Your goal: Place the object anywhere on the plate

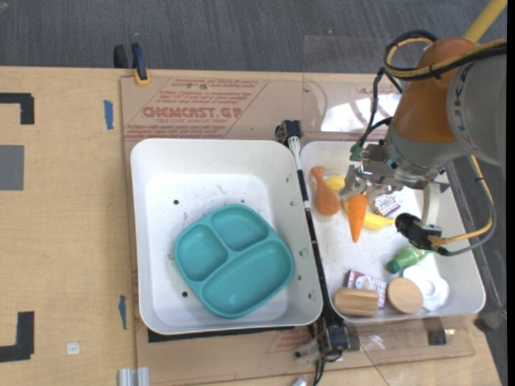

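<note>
A teal divided plate (233, 258) lies in the left white bin (161, 167). In the right bin (467, 272), an orange carrot (355, 218) points toward the front, its wide end right at my gripper (360, 186). The gripper hangs over the back left part of this bin, with the grey arm and its orange band (426, 95) behind it. The gripper's body hides where it meets the carrot. A yellow piece (376, 221) lies against the carrot's right side.
The right bin also holds an orange-brown piece (324, 196), a green bottle (405, 259), two wooden cylinders (356, 302) (405, 295), a small packet (364, 280) and a white object (435, 289). A black divider (306, 207) runs between the bins. Cables (451, 236) loop off the wrist.
</note>
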